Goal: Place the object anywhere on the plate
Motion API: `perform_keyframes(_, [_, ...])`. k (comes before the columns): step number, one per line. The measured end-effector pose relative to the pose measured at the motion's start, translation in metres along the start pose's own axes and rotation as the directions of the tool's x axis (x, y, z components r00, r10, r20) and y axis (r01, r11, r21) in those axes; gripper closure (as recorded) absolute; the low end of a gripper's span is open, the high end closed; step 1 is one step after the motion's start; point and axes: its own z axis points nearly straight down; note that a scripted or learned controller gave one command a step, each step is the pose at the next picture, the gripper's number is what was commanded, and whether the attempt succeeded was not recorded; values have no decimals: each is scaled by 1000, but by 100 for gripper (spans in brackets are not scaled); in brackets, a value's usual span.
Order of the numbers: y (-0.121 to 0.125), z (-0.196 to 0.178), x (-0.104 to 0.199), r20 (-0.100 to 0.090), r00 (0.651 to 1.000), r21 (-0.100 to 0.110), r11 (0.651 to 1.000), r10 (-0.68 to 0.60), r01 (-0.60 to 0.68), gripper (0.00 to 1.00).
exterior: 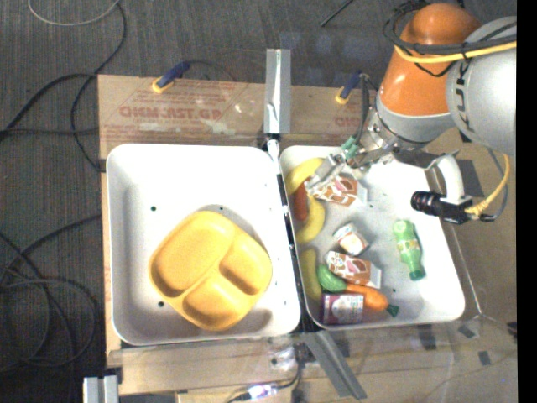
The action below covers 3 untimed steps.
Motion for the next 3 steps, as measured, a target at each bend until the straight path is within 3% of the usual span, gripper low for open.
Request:
perform_keyframes(1, [-26,61,71,-2,987,3,987,-162,162,100])
perform_keyframes(2, [-22,60,96,-1,950,3,950,-312,312,100])
perform_keyframes(3, [-22,54,96,-4,950,4,950,-312,312,100])
